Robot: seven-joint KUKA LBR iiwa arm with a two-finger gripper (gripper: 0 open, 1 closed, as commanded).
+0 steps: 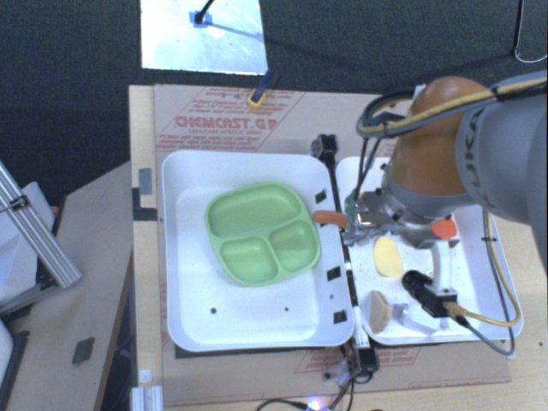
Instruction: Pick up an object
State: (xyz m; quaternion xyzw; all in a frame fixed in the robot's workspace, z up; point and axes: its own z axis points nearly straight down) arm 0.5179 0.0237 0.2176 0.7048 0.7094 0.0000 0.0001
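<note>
My gripper (pixel 351 222) hangs over the divide between the two bins, below the arm's orange band. It is shut on a small orange sausage-shaped piece (pixel 328 218), which sticks out to the left over the right rim of the left bin (pixel 184 229). A green three-compartment plate (pixel 261 232) lies in the left bin with nothing on it. In the right bin (pixel 479 319), a pale yellow oval piece (pixel 389 257) lies just under the wrist. A beige piece (pixel 378 311) sits near the front left corner, and a red-orange piece (pixel 443 227) shows partly behind the arm.
Both bins rest on a cardboard sheet (pixel 231 120) with red print. Black clips (pixel 324 146) stand along the divide between the bins. A metal frame (pixel 34 229) stands at the far left, off the bench.
</note>
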